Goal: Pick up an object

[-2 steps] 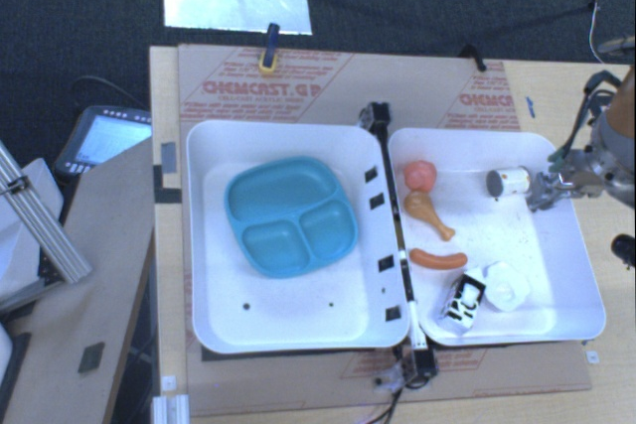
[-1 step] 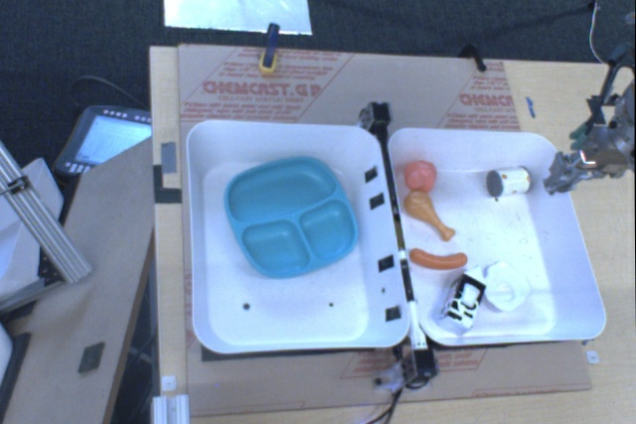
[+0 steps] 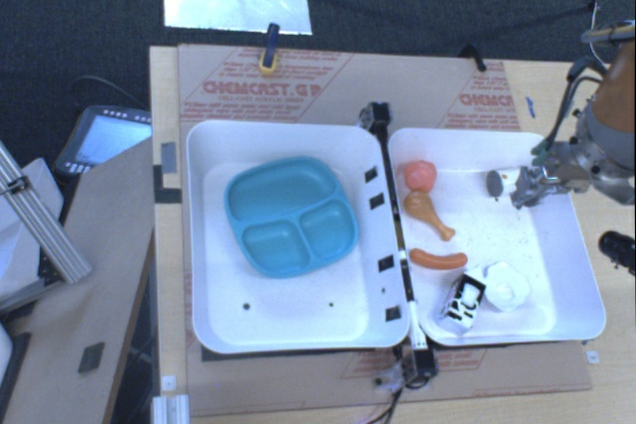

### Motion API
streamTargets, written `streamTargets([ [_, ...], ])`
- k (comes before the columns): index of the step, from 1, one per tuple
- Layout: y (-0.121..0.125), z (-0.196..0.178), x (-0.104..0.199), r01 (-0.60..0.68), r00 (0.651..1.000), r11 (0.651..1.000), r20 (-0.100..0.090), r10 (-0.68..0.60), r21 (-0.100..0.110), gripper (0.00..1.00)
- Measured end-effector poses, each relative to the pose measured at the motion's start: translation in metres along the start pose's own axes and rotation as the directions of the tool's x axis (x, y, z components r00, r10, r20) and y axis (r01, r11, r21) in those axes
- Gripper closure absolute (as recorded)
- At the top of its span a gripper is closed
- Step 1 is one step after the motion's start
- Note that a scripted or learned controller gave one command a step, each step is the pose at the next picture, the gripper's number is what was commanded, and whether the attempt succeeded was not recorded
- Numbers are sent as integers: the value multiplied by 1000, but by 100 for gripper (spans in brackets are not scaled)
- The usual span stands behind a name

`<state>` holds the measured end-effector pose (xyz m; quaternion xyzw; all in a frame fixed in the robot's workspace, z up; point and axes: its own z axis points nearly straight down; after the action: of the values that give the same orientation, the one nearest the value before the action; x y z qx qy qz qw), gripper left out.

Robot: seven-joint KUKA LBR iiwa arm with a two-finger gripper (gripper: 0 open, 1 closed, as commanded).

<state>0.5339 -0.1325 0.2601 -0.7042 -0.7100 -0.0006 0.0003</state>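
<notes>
My gripper (image 3: pixel 525 188) hovers over the right bin's (image 3: pixel 571 243) upper right part, reaching in from the right. A small grey object (image 3: pixel 494 182) lies just left of it, apart from it. Further left in this bin are a pink round toy (image 3: pixel 420 175), a tan drumstick (image 3: pixel 429 213) and an orange sausage (image 3: pixel 438 259). Near the front lie a white lumpy object (image 3: pixel 506 285) and a black-and-white box (image 3: pixel 461 302). Nothing shows in the gripper's hold.
The left bin (image 3: pixel 214 313) holds a blue divided plate (image 3: pixel 290 215). A black divider (image 3: pixel 396 243) runs between the bins. A yellow clamp (image 3: pixel 269 60) sits on the cardboard behind them, and a tablet (image 3: pixel 101 140) lies off the bench's left.
</notes>
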Motion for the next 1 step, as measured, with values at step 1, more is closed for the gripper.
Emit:
streamTargets([
  [1, -10, -1, 55, 2, 1000, 1000, -1, -2, -1, 100],
])
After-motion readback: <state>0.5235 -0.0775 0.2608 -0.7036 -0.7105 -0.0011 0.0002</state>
